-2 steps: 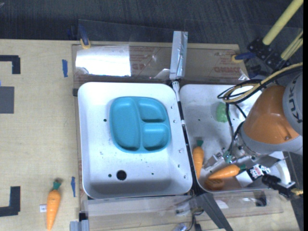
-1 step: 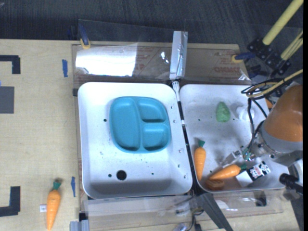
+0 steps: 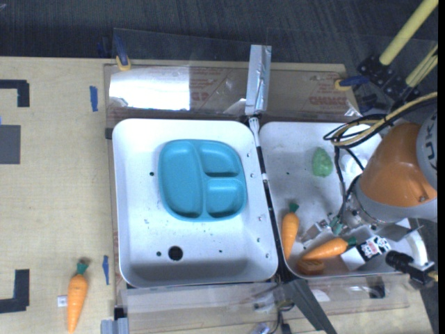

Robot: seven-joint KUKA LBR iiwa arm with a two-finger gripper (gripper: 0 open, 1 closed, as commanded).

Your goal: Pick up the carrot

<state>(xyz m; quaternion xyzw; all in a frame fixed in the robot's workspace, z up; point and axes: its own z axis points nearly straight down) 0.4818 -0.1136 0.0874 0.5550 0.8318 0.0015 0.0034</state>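
Observation:
Two carrots lie in the right bin (image 3: 306, 141). One carrot (image 3: 289, 231) is near the bin's left wall, with its green top pointing to the back. The other carrot (image 3: 324, 249) lies slanted near the front wall, its thick end towards the arm. My gripper (image 3: 338, 229) hangs low over that thick end, touching or just above it; the orange wrist (image 3: 396, 172) hides part of it. A third carrot (image 3: 76, 292) lies on the wooden bench, left of the bins.
A blue divided plate (image 3: 203, 178) sits in the left bin (image 3: 139, 242). A small green item (image 3: 321, 163) lies at the back of the right bin. A brownish item (image 3: 309, 265) rests by the front wall. Cables (image 3: 361, 127) loop above the arm.

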